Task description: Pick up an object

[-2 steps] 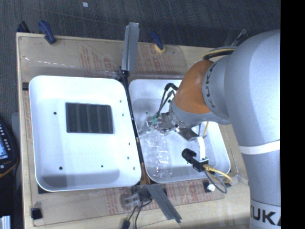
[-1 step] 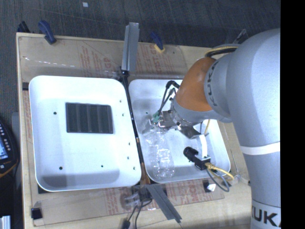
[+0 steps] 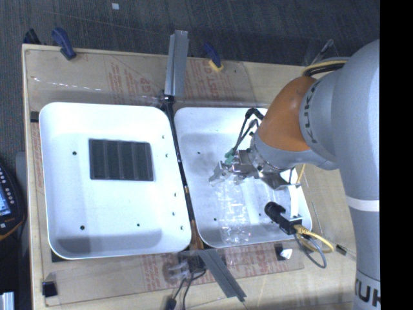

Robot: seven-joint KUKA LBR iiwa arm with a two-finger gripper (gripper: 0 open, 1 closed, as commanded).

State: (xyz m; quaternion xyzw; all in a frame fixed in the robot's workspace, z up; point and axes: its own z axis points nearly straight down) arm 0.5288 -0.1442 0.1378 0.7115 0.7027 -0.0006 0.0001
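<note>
The claw (image 3: 227,166) sits low inside the right bin (image 3: 193,134), centre-right of the frame, at the upper end of a clear plastic bottle (image 3: 233,208). The bottle is see-through and crumpled, and it lies lengthwise toward the bin's lower rim. I cannot tell whether the claw is wide or narrow, nor whether it grips the bottle. In the left bin (image 3: 58,173), well apart, a dark ribbed slab (image 3: 121,159) lies flat.

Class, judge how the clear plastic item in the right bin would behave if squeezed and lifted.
The clear plastic item looks thin and crinkled, so it probably buckles when squeezed. Being see-through and seemingly hollow, it is likely light. Its glossy surface may slip.
</note>
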